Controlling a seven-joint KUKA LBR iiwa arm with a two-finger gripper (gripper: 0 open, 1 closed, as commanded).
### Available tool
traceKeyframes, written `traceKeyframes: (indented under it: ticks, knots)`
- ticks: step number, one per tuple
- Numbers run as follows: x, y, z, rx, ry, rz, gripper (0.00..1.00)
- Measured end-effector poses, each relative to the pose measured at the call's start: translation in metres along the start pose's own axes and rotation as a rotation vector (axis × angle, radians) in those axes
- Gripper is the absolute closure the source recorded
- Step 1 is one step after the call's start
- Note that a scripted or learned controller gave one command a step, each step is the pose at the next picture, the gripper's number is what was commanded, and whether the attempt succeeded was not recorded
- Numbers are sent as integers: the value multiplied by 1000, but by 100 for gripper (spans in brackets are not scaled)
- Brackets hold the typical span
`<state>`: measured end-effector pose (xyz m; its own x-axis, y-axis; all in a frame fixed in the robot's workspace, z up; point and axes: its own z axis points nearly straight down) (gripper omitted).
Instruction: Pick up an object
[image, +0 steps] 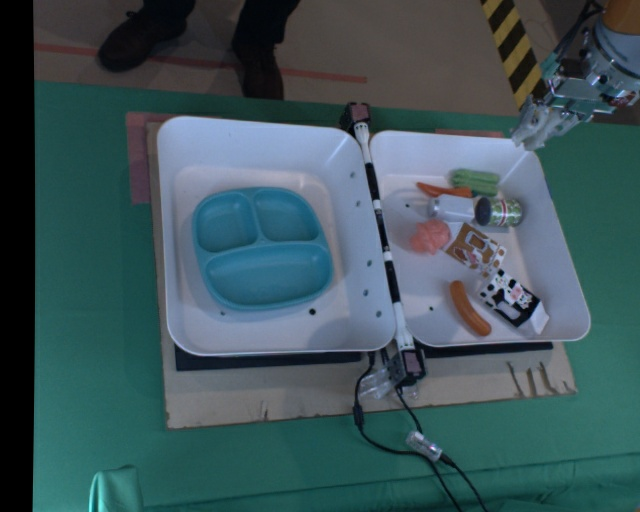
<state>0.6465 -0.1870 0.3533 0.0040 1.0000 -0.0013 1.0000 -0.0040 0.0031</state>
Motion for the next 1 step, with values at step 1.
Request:
traceKeyframes:
  ticks: [1]
  knots:
    - [0, 38, 89, 0, -1, -1, 100]
